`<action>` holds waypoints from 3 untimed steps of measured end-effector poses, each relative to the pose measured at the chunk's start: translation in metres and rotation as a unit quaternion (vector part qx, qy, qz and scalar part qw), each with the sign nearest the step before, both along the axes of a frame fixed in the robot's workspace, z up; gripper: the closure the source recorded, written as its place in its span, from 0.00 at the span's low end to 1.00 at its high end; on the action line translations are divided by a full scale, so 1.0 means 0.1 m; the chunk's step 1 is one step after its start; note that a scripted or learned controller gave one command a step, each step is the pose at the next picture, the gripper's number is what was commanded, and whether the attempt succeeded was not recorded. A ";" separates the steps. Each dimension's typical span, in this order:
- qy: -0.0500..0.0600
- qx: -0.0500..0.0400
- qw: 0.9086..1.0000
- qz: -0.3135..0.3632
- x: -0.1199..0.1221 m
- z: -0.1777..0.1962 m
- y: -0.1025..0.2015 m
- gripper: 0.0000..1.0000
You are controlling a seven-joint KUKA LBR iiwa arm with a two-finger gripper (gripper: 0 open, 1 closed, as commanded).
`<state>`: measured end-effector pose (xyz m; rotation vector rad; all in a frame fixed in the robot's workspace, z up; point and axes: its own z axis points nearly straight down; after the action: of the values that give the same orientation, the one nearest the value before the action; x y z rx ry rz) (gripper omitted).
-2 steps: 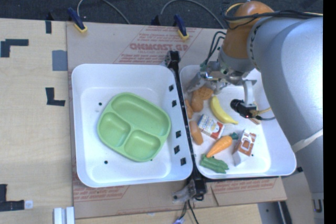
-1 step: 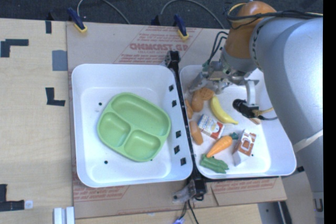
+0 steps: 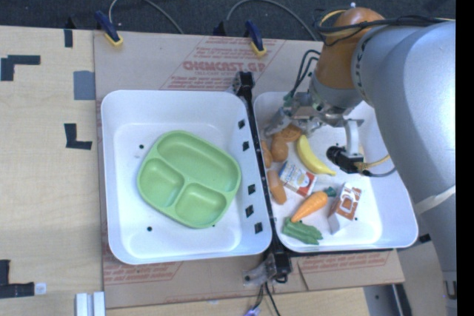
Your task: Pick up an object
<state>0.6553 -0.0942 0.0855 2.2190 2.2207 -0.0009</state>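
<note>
The arm (image 3: 404, 78) is filling the frame's right; its gripper (image 3: 296, 117) is hovering just above the banana (image 3: 314, 157), which is lying diagonally toward lower right. Finger opening: cannot tell.

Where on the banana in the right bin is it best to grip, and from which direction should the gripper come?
Grip the banana at its middle, coming straight down from above, with the fingers across its narrow width. It lies flat and curved, its long axis running diagonally. Its right side faces bare bin floor; the small packet lies close on its lower left.
</note>
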 end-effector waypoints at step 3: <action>0.000 0.001 1.000 0.001 0.14 0.00 -0.12 0.00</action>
<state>0.6690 -0.1061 0.0855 2.2181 2.2228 0.0023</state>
